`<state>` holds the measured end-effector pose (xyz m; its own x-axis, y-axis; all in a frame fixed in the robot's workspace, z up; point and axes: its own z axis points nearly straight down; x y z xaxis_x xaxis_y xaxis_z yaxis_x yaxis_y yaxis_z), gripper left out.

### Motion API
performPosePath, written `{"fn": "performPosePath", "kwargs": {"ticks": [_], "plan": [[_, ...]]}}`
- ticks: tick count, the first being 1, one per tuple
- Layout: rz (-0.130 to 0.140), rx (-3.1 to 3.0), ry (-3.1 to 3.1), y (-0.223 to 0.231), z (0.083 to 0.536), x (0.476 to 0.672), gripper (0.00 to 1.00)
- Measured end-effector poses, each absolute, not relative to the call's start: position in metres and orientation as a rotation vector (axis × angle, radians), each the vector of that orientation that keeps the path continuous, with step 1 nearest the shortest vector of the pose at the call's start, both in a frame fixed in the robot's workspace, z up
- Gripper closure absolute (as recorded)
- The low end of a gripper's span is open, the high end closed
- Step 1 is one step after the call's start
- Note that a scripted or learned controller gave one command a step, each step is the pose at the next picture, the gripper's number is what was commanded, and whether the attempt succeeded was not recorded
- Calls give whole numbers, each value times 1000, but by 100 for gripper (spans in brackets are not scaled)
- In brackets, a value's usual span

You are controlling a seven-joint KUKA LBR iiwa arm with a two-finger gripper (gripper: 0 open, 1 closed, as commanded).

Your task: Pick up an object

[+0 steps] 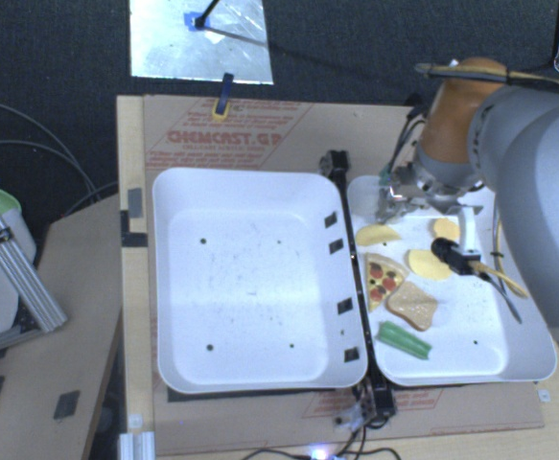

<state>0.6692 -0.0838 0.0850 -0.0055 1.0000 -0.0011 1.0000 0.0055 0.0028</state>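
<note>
Two white bins seen from above. The gripper (392, 202) sits low over the far left corner of the right bin (528, 357). Whether it is open or closed cannot be told, and no object is visibly in its hold. Just nearer than it lies a pale yellow slice (378, 235). Nearer again are a pizza slice (384, 278), a bread slice (412, 306) touching it, and a green pod (404, 340). A larger yellow round (430, 264) and a smaller yellow round (445, 229) lie to the right. The left bin (250, 185) adjoins.

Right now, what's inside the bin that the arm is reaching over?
A pizza slice, a bread slice, a green piece and yellow pieces lie in the bin. The arm covers its far corner; anything there is hidden.
</note>
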Motion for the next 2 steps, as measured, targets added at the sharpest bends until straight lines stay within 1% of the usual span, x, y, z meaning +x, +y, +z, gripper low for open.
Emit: {"fn": "performPosePath", "kwargs": {"ticks": [2], "plan": [[1, 2217, 2222, -84, 85, 666, 100]]}}
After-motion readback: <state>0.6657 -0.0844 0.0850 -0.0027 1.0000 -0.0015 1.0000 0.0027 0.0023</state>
